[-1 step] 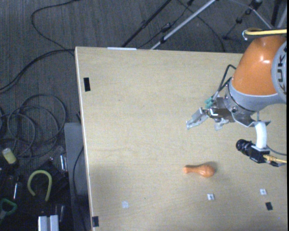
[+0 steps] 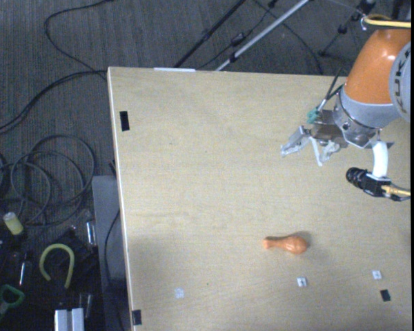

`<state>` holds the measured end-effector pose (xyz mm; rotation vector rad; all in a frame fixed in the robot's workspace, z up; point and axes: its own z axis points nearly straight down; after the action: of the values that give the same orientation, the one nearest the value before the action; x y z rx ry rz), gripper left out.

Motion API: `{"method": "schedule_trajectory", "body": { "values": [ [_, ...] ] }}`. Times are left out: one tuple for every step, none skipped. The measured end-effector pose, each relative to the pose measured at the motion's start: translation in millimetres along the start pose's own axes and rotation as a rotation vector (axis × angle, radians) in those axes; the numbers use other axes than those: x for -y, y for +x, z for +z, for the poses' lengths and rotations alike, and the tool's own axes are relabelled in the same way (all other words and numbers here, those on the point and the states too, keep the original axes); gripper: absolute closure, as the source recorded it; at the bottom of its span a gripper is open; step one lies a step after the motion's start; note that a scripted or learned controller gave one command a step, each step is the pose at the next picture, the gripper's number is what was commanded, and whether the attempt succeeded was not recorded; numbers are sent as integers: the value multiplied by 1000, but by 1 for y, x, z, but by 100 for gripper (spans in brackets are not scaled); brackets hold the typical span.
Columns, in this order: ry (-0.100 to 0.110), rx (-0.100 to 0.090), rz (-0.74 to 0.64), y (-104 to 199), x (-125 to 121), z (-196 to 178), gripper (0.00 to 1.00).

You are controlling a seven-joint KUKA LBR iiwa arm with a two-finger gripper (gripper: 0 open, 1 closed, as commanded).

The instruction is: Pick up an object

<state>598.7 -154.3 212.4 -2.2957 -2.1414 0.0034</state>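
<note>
An orange pear-shaped object (image 2: pixel 288 244) lies on the tan bench top (image 2: pixel 207 185), toward the front right. My gripper (image 2: pixel 306 150) hangs at the right, well behind and slightly right of that object, apart from it. Its two pale fingers (image 2: pixel 292 145) are spread, and nothing sits between them. The orange band of the arm (image 2: pixel 377 64) rises above the wrist at the upper right.
A black and yellow fitting (image 2: pixel 372 183) sticks out below the wrist at the right edge. Small markers (image 2: pixel 301 281) dot the front of the bench, and a black tag (image 2: pixel 124 121) sits near its left edge. Cables and tools (image 2: pixel 41 205) lie on the floor at left.
</note>
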Motion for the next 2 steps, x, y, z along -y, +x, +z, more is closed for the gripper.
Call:
{"method": "schedule_trajectory", "body": {
  "values": [
    [-2, 4, -123, -61, -42, 13, 0],
    [-2, 3, -379, -63, -75, 118, 0]
  ]
}}
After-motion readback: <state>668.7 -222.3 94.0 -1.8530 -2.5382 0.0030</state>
